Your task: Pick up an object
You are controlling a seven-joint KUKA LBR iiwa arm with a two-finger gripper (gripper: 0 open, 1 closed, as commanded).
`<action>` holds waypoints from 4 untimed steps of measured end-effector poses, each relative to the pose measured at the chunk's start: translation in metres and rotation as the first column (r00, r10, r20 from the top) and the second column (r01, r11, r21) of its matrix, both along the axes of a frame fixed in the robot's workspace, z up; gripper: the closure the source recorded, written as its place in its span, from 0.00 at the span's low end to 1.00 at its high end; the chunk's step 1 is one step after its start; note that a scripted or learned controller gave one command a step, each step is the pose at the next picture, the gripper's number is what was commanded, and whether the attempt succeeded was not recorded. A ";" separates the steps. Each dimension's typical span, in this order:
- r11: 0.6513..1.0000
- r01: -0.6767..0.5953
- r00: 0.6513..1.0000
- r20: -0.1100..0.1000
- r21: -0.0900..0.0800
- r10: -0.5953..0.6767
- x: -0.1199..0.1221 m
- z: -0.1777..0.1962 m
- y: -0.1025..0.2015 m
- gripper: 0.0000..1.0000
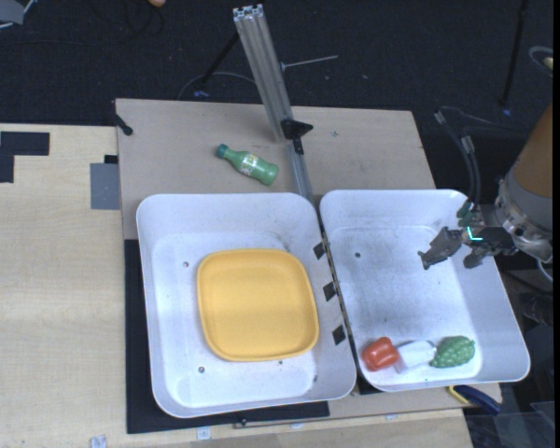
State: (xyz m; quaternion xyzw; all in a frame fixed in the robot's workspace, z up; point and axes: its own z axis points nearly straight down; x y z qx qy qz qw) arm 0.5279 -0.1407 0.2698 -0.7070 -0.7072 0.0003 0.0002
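Note:
Three small objects lie along the front edge of the right bin [392, 222]: a red pepper-like piece [381, 353], a white piece [415, 355] touching it, and a bumpy green piece [453, 351]. My gripper [455, 253] hangs over the bin's right side, well behind those objects. Its two dark fingers are spread apart and nothing is between them. The grey arm with its orange band comes in from the right edge.
A yellow square plate [258, 303] lies in the left bin [159, 250]. Behind the bins, a green bottle [248, 163] lies on its side on the bench. An aluminium post [271, 63] rises at a slant behind the divider between the bins.

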 end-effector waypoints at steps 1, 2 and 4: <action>1.000 0.000 1.000 0.000 0.000 0.000 0.000 0.000 0.000 0.00; 1.000 -0.001 1.000 -0.003 0.001 0.001 -0.003 -0.044 0.006 0.00; 1.000 -0.001 1.000 -0.004 0.001 0.001 0.009 -0.146 0.009 0.00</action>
